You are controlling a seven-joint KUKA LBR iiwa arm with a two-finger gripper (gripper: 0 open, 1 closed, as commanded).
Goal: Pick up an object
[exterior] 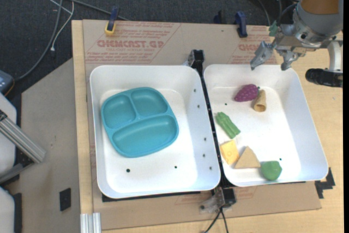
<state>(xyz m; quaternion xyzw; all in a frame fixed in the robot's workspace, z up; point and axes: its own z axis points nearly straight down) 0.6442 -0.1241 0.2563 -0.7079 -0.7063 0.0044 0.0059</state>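
My gripper (271, 60) hangs above the far edge of the right bin (305, 133), its two fingers spread apart and open with nothing between them. Below it in the bin lie a purple grape bunch (246, 93) and a tan cone (260, 101) side by side. A green pickle (227, 124) lies nearer the bin's left wall. At the front sit a yellow cheese piece (229, 151), a tan wedge (248, 159) and a green round piece (270, 170).
The left bin (109, 172) holds a teal divided plate (140, 121). A black clamp (196, 57) sits at the far end of the divider between the bins. Blue clamps (113, 19) (240, 23) hold the cardboard base at the back.
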